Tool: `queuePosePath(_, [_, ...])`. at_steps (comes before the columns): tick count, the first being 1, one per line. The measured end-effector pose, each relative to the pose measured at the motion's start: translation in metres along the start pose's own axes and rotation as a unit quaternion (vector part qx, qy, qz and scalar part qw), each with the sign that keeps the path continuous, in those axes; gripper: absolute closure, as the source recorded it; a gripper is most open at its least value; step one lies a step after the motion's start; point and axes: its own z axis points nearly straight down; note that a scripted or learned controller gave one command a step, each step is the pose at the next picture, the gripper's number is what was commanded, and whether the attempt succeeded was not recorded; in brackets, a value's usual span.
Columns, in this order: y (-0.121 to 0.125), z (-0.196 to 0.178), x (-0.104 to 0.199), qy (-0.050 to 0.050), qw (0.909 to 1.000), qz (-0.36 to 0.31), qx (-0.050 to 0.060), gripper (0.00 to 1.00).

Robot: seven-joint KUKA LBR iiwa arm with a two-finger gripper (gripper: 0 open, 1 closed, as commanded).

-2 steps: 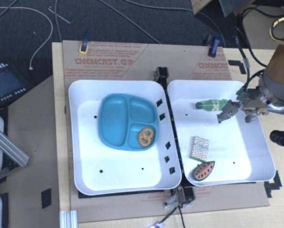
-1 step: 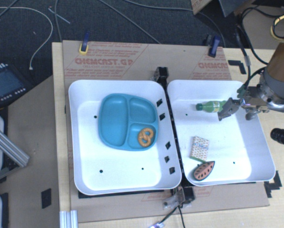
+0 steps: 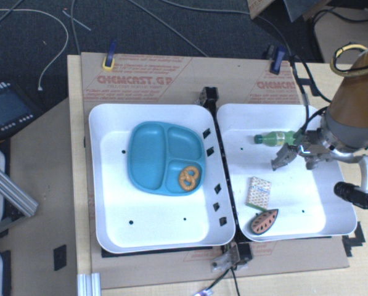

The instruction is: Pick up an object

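Cardboard lines the bench under two bins. At right of frame we see our gripper point(image 3: 293, 156) spread wide over the right bin point(image 3: 307, 119), holding nothing, beside a green bottle point(image 3: 273, 139); packet point(image 3: 258, 192) lies below.

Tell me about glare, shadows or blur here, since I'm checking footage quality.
Camera view: even lighting, mild sheen on the white bins; soft shadows beside the blue divided plate; the gripper by the green bottle looks slightly blurred; the pretzel is sharp.
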Motion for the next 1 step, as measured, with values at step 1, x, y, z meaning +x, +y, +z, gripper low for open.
queuePosePath(1, [0.0005,0.0421,0.002,0.0,1.0,0.0,-0.001,0.0])
